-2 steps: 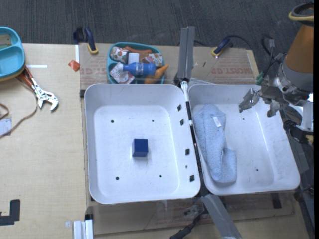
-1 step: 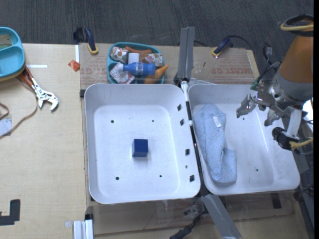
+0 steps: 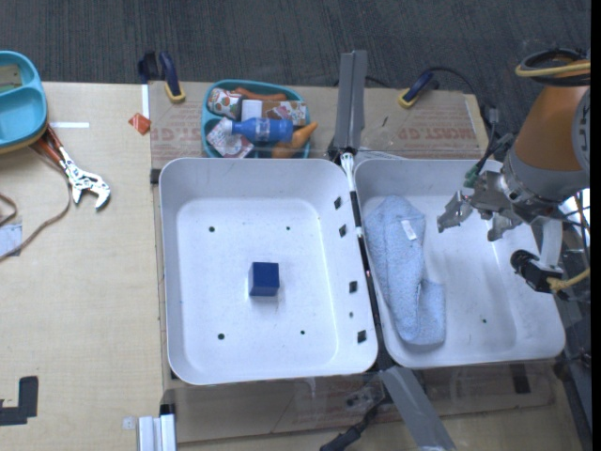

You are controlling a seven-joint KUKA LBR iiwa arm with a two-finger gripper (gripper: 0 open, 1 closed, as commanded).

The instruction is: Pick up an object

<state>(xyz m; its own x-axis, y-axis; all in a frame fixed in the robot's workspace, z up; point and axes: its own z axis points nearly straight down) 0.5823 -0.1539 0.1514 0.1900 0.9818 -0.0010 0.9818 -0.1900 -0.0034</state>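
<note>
A small dark blue cube (image 3: 264, 278) rests on the floor of the left white bin (image 3: 188, 195), near its middle. In the right white bin (image 3: 488, 332) a light blue folded cloth (image 3: 404, 266) lies lengthwise along the left side. My gripper (image 3: 470, 224) hangs over the right bin's upper right part, to the right of the cloth and apart from it. Its fingers (image 3: 447, 218) are spread open with nothing between them. The grey arm with its orange band (image 3: 554, 134) comes in from the right.
Behind the left bin stands a blue tub (image 3: 255, 120) holding several small items. A wrench (image 3: 84, 184) and a teal tray (image 3: 19, 97) lie on the wooden bench to the left. Clamps (image 3: 418, 87) hold the cardboard at the back edge.
</note>
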